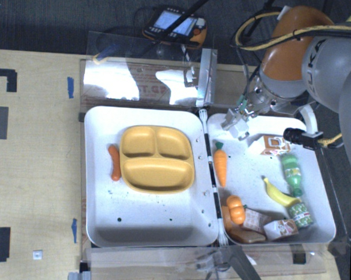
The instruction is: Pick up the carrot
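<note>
The carrot [221,167] is orange with a green stub at its top end. It lies lengthwise in the right bin [324,201], against that bin's left wall. My gripper [236,124] hangs over the back left corner of the right bin, up and slightly right of the carrot's green end, and apart from it. Nothing shows between its fingers.
The left bin [97,203] holds a yellow divided plate [157,158] and a small orange sausage [114,162]. In the right bin lie a banana [279,195], a green bottle [292,173], a small pumpkin [236,210], a snack packet [275,145] and other wrapped items near the front.
</note>
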Tool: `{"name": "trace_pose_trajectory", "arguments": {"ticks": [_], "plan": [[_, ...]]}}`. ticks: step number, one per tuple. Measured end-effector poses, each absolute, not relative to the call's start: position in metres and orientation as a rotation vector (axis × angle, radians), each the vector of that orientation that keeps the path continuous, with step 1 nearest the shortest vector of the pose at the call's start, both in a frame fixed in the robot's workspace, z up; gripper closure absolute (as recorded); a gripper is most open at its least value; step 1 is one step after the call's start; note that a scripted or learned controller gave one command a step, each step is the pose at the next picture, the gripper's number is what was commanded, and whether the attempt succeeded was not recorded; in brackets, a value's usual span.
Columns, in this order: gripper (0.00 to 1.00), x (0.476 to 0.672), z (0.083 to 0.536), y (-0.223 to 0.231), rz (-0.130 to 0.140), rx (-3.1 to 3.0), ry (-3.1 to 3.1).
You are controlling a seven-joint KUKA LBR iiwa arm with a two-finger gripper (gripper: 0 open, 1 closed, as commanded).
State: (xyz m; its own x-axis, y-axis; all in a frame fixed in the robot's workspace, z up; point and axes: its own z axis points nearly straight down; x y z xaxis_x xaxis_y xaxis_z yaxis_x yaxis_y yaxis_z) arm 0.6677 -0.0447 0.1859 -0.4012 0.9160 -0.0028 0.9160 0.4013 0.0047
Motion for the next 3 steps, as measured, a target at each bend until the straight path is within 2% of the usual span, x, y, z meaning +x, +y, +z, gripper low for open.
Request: {"name": "trace_pose_trajectory", "arguments": {"ticks": [1, 2, 3], "plan": [[1.00, 0.602, 0.185, -0.005, 0.000, 1.615, 2.696], [1.00, 0.590, 0.200, -0.010, -0.001, 1.432, 2.799], [1.00, 0.550, 0.191, 0.003, 0.000, 1.077, 2.953]]}}
